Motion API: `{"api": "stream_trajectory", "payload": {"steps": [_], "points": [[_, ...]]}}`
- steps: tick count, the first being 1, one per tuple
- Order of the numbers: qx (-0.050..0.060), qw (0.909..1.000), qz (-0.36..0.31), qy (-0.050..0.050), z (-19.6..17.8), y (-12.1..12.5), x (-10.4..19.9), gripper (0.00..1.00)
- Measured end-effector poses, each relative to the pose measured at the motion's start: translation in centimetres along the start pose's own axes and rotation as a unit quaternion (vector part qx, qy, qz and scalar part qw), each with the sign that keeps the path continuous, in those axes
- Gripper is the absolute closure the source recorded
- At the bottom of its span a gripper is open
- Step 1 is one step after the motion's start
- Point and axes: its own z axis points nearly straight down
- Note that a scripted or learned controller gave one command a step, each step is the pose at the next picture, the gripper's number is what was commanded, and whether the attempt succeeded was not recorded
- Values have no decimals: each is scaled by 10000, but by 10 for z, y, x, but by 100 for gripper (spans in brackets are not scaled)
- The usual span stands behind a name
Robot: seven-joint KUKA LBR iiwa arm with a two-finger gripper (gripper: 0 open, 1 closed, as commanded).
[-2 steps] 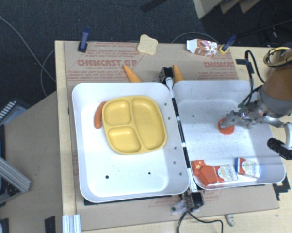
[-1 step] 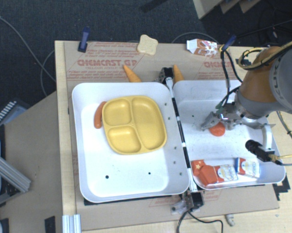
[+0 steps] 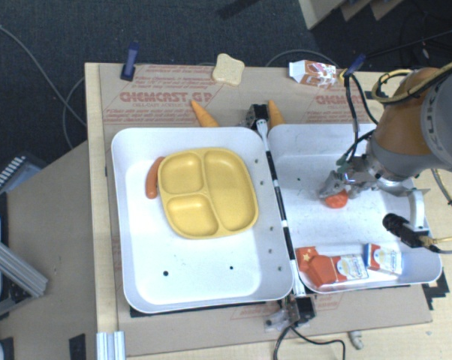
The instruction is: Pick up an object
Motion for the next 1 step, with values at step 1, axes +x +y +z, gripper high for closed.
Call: {"api": "stream_trajectory", "payload": {"steps": [1], "points": [[-17, 10000, -4, 0, -91, 39, 65, 100]]}}
